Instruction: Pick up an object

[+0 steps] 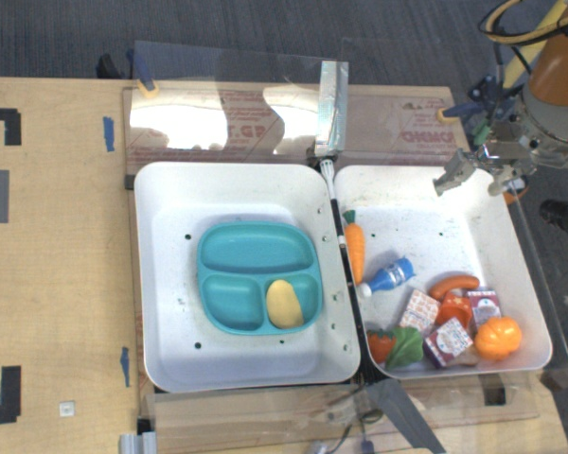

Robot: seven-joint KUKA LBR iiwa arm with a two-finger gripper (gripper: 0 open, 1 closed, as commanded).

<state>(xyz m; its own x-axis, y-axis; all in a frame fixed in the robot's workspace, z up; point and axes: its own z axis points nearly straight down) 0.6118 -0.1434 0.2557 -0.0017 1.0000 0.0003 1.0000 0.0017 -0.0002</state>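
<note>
1. While it hangs over the right bin's (511,253) far right corner, the gripper (475,174) has its metal fingers spread wide, holding nothing.
2. Glossy plastic toys cluster at that bin's near side: round orange (498,338), tapered carrot (355,252), blue bottle (389,276).
3. Left bin (161,282): smooth teal divided tray (256,253) cradling an oval yellow potato (284,304).
</note>
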